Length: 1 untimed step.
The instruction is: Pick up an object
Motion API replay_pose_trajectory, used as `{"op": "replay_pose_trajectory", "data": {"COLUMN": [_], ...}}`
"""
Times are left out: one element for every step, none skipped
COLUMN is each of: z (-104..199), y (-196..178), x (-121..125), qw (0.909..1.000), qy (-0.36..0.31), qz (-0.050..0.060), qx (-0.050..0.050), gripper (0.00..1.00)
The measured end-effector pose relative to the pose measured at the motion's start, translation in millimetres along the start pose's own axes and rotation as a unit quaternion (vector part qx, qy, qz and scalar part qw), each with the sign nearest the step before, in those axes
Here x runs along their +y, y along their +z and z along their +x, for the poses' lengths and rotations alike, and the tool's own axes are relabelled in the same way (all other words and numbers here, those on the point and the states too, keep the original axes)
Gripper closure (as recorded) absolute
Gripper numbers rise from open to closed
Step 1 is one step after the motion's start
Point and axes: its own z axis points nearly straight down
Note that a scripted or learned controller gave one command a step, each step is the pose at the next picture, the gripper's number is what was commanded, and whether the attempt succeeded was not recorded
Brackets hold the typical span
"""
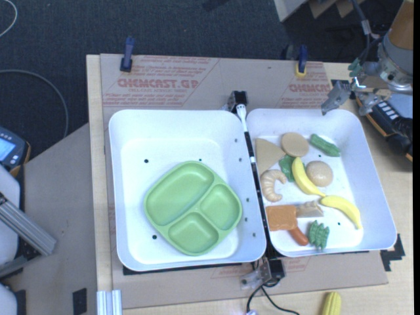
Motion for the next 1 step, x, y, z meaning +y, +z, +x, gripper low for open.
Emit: {"op": "replay_pose_trajectory", "data": {"z": [14.2], "y": [120.2], "x": [-8.5], "qw": [1.0000], "qy": [0.000], "qz": [0.004], "qx": [0.001], "gripper": [0.00]}}
